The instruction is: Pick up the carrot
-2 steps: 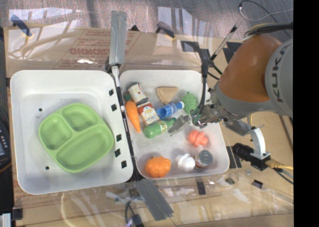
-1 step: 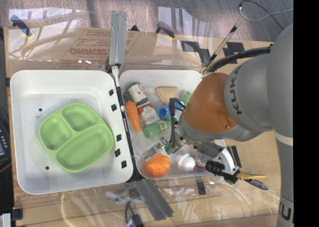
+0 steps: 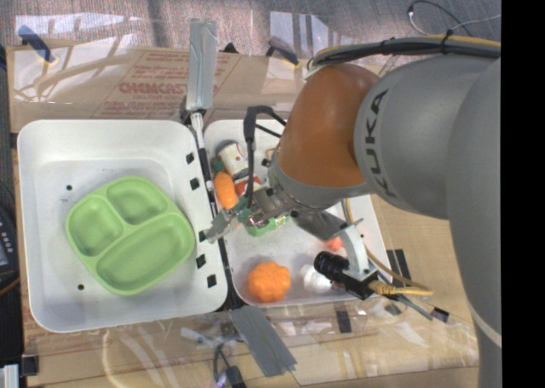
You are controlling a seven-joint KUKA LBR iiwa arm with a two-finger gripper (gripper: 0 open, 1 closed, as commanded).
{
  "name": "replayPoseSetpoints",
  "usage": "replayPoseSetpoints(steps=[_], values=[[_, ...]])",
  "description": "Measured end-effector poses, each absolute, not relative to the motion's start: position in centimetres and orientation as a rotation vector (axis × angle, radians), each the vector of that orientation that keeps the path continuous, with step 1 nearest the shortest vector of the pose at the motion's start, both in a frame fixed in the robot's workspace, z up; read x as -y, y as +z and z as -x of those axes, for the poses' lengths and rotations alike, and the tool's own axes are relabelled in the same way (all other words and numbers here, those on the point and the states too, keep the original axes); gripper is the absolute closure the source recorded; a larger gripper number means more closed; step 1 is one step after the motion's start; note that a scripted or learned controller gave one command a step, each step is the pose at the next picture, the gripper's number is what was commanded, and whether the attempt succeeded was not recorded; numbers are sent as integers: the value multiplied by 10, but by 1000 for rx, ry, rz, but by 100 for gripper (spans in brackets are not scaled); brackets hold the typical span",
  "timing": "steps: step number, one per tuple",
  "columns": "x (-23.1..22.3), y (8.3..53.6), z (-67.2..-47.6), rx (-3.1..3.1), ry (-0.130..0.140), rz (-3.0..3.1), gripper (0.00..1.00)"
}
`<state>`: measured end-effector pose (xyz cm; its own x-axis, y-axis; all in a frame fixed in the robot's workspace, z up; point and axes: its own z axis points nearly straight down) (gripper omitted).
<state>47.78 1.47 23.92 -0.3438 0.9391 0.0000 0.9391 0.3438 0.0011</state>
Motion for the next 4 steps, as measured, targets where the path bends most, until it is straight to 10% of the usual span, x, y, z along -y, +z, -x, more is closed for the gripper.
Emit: replayPoseSetpoints(steps=[2,4], values=[[99,126,-476,-2854,-3,-1327,0],[99,126,-476,-2854,-2,-1327,0]])
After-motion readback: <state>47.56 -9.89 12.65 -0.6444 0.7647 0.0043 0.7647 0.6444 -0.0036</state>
